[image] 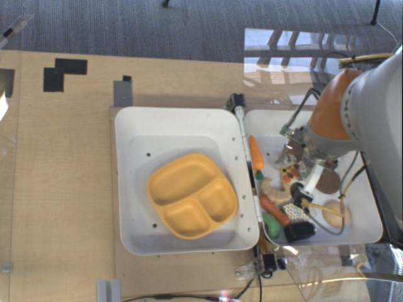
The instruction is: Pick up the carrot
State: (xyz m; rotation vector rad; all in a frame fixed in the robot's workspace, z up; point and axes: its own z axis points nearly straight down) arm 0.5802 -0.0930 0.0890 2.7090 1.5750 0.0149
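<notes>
1. You are looking at two white bins: the left bin [129, 187] and the right bin [362, 228], sitting side by side.
2. You are seeing one yellow divided plate [192, 195] lying in the left bin.
3. You are seeing two carrots: one carrot [255, 153] by the right bin's left wall, and a second carrot [274, 207] lying lower down.
4. You are seeing one green item [271, 224] and one black item [299, 231] near the lower carrot.
5. You are watching one arm [352, 106] reaching in.
</notes>
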